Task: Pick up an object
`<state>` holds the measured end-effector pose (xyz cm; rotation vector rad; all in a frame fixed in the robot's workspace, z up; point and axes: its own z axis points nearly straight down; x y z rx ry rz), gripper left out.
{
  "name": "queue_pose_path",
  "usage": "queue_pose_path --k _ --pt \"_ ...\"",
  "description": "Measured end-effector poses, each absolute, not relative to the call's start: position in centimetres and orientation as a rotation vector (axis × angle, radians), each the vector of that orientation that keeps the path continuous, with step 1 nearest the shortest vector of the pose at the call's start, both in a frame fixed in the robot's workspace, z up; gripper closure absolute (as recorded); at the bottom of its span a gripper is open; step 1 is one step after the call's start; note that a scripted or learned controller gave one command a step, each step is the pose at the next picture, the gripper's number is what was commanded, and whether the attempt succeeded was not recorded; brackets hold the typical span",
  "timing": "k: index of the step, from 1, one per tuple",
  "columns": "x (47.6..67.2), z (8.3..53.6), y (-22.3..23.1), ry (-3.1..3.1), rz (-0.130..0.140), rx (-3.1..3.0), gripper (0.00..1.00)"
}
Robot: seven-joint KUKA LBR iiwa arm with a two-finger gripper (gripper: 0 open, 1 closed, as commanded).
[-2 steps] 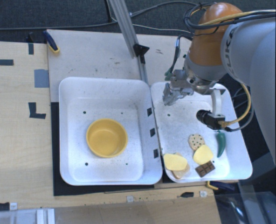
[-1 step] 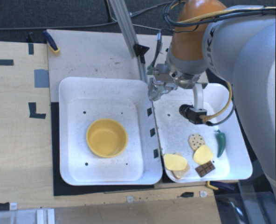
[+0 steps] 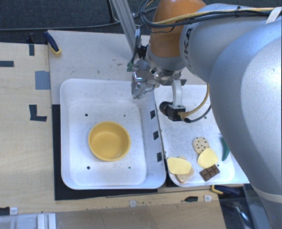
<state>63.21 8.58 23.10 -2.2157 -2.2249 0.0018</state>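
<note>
A yellow bowl (image 3: 109,140) sits upright in the middle of the left bin (image 3: 74,99). In the right bin (image 3: 191,128) lie several small food-like pieces near the front: a pale yellow piece (image 3: 179,165), a second yellow piece (image 3: 207,157), a speckled cookie (image 3: 200,144) and a brown chocolate bar (image 3: 209,172). My gripper (image 3: 140,90) hangs over the far right corner of the left bin, well behind the bowl. Nothing shows between it and the bin floor.
The big grey arm covers the right side of the view and part of the right bin. A ridge with black marks (image 3: 155,135) divides the bins. A metal bar (image 3: 123,11) slants in from the top. A yellow-blue clip (image 3: 53,43) lies at the far left.
</note>
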Motion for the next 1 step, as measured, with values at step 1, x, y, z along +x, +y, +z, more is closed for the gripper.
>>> queue_pose_path --k 1 --pt "63.24 23.19 8.37 -2.222 0.001 -2.221 0.0"
